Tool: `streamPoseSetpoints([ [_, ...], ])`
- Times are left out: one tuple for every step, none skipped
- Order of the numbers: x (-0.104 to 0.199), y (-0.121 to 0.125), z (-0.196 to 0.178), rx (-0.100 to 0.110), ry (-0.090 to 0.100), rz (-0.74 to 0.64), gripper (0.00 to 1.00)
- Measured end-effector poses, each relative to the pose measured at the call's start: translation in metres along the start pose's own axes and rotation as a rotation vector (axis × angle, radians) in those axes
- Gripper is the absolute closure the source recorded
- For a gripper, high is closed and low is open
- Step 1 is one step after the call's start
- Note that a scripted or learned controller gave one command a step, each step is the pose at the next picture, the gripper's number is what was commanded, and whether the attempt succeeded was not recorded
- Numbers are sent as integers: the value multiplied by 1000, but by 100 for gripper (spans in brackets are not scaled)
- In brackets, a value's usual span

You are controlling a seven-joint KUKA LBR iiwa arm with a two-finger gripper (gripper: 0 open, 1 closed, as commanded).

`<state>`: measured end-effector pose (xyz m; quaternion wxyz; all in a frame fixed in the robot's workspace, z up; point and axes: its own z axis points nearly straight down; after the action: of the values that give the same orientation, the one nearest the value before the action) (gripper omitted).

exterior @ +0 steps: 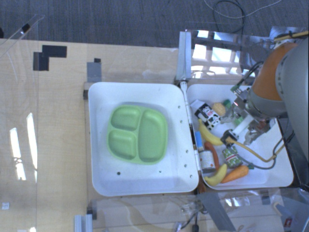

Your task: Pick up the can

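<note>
Reaching in from the right, the arm [285, 76] is seen bent over the right bin [280, 175], its orange band lying above the wrist. The gripper [240, 129] is lowered among the clutter in that bin; whether it is open or closed, and whether anything is held, cannot be told, since the parts at its tip are too small and crowded to be made out. Just left of the gripper a black-and-white toy [206, 115] is seen, and beside it a small yellow piece [219, 108]. A banana [210, 134] lies below the toy, pointing toward the gripper. The can [207, 156], red with a pale label, lies on its side near the bin's left wall, below that banana. A second banana [216, 174] and a carrot [235, 174] rest at the bin's near edge, with a green patterned item [230, 154] just above them. A yellow cable [260, 154] loops under the wrist. In the left bin [101, 178] a green divided tray [139, 134] is set, well apart from the can
</note>
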<state>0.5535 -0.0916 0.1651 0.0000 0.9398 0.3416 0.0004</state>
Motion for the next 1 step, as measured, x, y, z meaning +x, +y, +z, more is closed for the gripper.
streamPoseSetpoints([
  [-13,52,-108,-1,0,104,0],
])
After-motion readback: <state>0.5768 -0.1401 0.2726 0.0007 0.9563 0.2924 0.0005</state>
